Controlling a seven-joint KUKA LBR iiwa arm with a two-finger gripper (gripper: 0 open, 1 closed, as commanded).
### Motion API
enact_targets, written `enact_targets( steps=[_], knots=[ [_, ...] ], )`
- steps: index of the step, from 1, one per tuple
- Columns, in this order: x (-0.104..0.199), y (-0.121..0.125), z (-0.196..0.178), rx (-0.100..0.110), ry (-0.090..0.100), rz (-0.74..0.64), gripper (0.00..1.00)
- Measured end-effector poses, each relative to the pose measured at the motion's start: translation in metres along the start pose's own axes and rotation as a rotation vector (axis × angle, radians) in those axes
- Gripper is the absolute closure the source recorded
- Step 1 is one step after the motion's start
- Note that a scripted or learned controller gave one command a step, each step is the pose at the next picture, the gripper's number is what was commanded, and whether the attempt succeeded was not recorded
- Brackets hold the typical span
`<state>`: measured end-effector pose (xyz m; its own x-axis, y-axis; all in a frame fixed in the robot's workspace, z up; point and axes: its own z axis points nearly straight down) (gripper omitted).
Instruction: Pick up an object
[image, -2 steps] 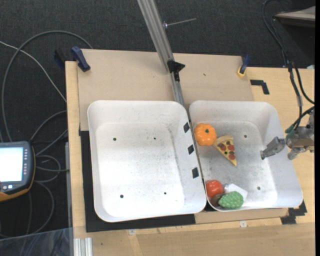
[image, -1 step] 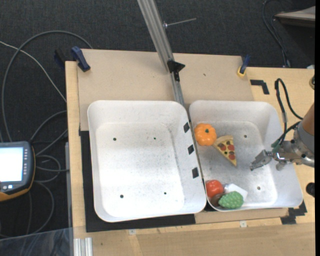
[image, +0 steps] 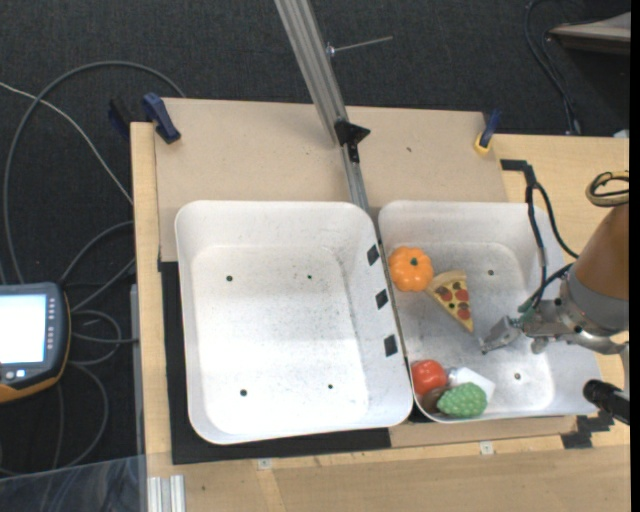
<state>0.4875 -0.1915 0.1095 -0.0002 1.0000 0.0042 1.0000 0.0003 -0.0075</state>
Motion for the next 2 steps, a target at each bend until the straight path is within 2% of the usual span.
enact_targets(
  steps=[1,2],
  knots=[
    [-0.001,0.002,-0.014,-0.009,-0.003,0.0,1.0],
    [0.001,0.0,-0.058,-0.012,-0.006,-0.001,1.0]
  ],
)
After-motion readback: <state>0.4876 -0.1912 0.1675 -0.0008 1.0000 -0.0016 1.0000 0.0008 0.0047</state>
